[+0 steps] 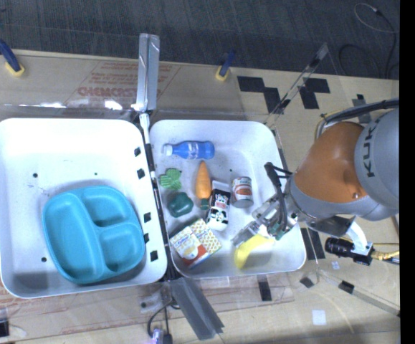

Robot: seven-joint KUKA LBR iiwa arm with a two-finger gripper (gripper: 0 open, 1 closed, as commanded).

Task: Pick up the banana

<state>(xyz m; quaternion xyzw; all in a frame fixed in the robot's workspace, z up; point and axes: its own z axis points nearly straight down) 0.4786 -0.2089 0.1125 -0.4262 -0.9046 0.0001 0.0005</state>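
The gripper (pixel 264 224) is down in the right bin (pixel 261 136), hanging just above the banana (pixel 251 249), and whether it is apart or closed I cannot tell from up here (the metal blurs against the white floor). The banana lies near the right bin's front wall, toward its right corner, tight room there, wall on two sides. Just left of the banana sits a small printed carton (pixel 195 244), also crowding the front wall. Up from the banana, a milk carton with a cow print (pixel 220 208) and a small can (pixel 242 190) stand close together, the can nearest the gripper's path. Farther from the banana, a carrot (pixel 203 180), a green toy (pixel 178 203) and a blue bottle (pixel 189 150) fill the back left of that bin. The open floor lies behind the banana, along the right wall. Well left of the banana, the left bin (pixel 64 135) holds a blue divided tray (pixel 92 231), with bare floor behind it.
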